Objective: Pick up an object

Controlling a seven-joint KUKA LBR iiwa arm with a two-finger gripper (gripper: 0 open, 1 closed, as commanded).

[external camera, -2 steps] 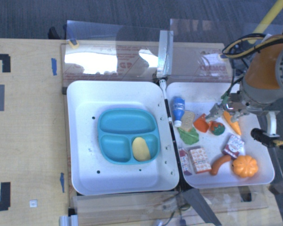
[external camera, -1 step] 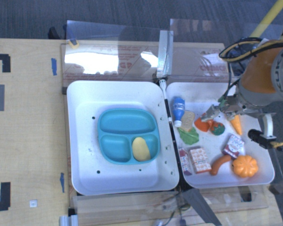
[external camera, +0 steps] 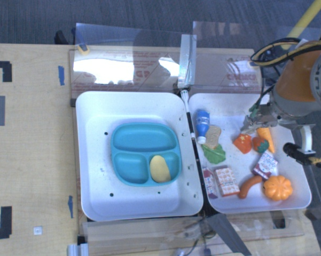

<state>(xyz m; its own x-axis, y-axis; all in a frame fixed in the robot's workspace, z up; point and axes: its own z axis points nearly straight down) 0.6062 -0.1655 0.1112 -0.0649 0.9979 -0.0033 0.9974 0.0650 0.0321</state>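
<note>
Right bin [external camera: 229, 108] with arm at work, taken from the near rim toward the far wall, places given from the pumpkin [external camera: 278, 188]. The pumpkin sits at the near right corner. A sausage [external camera: 247, 186] touches it on the left, and a printed box [external camera: 226, 180] lies further left. A small packet [external camera: 266, 165] lies just beyond the pumpkin. Farther back lie a carrot [external camera: 265, 137] and a red piece [external camera: 243, 143], with a green leaf [external camera: 214, 153], a slice of bread [external camera: 212, 136] and a blue bottle [external camera: 202, 123] well to the left. The gripper [external camera: 255, 122] hangs over the carrot and red piece, beyond the pumpkin; whether it is open or closed cannot be told. Nothing is seen lifted, so the pick appears not yet made: closing and raising remain. The likely target is the carrot or red piece.
</note>
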